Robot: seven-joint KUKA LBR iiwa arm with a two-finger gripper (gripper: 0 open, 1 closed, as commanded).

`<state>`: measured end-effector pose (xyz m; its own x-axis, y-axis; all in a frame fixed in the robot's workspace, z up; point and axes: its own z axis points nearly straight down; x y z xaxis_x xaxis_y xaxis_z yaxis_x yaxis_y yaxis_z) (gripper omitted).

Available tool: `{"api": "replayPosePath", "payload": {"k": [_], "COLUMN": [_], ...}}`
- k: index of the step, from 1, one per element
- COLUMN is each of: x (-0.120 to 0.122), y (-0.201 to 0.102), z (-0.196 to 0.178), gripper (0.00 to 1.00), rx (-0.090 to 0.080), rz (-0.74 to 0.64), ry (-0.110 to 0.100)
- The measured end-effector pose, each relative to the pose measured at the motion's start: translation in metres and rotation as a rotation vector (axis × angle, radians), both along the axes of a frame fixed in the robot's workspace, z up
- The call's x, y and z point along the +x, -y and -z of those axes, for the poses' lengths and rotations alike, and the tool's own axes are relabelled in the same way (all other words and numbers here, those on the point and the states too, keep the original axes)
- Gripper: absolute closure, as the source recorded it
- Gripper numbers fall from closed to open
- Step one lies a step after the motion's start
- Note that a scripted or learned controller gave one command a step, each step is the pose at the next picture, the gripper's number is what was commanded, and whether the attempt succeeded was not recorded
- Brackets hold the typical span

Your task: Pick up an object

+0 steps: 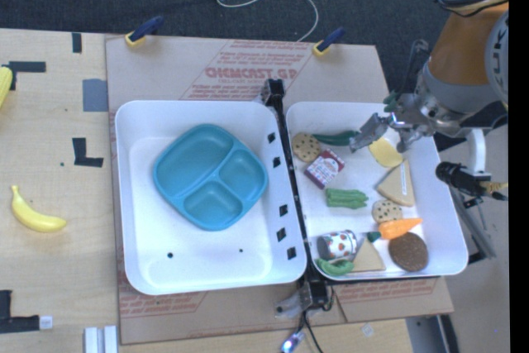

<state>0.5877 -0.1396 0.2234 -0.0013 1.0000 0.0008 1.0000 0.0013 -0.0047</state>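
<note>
While the grey arm (pixel 467 54) with its orange band reaches in from the right of the frame, its gripper (pixel 372 132) hangs low over the upper part of the right bin (pixel 450 215), tilted toward the left; whether the fingers are spread or pressed together cannot be told, and nothing is seen between them. Toy foods crowd that bin: a dark green pepper (pixel 333 137) lies just left of the gripper, a cookie (pixel 305 147) sits near the bin's upper left corner, and a red packet (pixel 323 169) rests just below them. A yellow piece (pixel 384 152) lies just under the gripper, with a pale wedge (pixel 397 185) below it. A green bean pod (pixel 345 197) lies mid-bin, and a second cookie (pixel 386 211) sits beside a carrot (pixel 398 228). A brown patty (pixel 408 251) occupies the lower right corner, near a small can (pixel 338 245) and a tan slice (pixel 369 258). At center frame, the left bin (pixel 132 202) holds a blue divided plate (pixel 211 176). Both bins rest on cardboard (pixel 240 70) clamped to the counter (pixel 50 136), where a banana (pixel 35 213) lies at far left, well apart from the bins.
</note>
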Motion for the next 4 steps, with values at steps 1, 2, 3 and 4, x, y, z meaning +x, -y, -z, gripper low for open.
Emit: {"api": "replayPosePath", "payload": {"k": [1,2,3,4], "x": [-0.019,-0.067,-0.107,-0.106], "y": [-0.062,-0.088,-0.156,-0.153], "z": [0.045,0.042,0.042,0.034], "gripper": [0.00,0.00,0.00,1.00], "rx": [0.003,0.001,0.002,0.000], "rz": [-0.004,0.000,-0.005,-0.001], "ry": [-0.006,-0.005,-0.006,-0.009]}}
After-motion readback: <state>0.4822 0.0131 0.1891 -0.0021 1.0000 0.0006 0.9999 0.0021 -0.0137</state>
